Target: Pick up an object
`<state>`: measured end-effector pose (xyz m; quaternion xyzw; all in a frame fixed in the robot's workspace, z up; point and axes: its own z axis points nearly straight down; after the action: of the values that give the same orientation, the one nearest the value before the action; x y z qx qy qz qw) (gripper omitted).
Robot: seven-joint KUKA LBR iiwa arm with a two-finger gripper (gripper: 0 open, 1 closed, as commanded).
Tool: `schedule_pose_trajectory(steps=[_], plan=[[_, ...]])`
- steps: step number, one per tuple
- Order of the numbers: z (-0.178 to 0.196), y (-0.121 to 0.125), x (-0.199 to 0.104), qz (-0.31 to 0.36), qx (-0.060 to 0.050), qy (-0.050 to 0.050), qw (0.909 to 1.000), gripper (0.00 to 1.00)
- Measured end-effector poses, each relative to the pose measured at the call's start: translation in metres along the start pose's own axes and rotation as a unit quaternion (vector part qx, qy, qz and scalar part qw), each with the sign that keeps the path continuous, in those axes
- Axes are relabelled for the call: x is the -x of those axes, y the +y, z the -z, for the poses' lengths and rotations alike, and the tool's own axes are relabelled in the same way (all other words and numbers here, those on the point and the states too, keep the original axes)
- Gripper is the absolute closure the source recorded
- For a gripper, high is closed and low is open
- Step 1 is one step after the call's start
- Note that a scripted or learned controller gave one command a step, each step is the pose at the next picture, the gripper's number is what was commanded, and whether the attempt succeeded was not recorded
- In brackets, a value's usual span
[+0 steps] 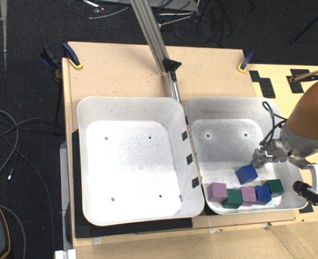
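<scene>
Green cube [234, 198] frontmost; tilted blue cube [247, 174] below fingers [257, 161], grip unclear.

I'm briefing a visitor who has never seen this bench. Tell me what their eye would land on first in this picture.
First, the cluster of coloured blocks in the near corner of the right bin: a blue block lying apart, then a purple block, green block and others along the front wall. Next, the orange-banded arm reaching in from the right, its gripper just above the blue block. The left bin lies beside it.
</scene>
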<state>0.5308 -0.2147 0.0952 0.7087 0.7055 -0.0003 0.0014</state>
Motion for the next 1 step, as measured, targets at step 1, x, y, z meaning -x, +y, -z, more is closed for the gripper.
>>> schedule_pose_trajectory(steps=[1], plan=[[0.0004,0.0008,-0.003,0.002,0.0,0.001,1.0,0.0]])
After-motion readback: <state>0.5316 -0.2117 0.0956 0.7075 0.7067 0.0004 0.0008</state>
